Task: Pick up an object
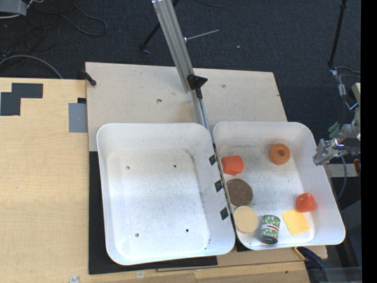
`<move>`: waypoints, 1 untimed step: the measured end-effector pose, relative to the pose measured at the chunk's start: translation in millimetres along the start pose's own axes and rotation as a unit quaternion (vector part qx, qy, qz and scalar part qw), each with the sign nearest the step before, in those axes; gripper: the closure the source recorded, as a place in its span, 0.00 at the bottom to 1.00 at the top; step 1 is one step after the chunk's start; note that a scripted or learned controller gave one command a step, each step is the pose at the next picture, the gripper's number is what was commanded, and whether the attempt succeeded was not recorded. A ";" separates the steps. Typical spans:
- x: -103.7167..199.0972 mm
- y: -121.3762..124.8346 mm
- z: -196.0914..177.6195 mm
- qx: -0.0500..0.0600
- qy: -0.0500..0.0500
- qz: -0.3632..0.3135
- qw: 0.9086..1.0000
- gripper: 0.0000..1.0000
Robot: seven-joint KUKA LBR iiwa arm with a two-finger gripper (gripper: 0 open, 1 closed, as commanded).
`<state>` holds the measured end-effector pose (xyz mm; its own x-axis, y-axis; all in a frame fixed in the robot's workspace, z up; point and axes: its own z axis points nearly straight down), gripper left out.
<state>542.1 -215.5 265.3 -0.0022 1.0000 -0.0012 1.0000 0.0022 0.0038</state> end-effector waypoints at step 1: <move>-0.7 0.6 -33.5 0.001 0.000 0.000 1.000 1.00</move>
<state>542.6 -216.2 298.8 -0.0023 1.0000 -0.0007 1.0000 0.0023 0.0017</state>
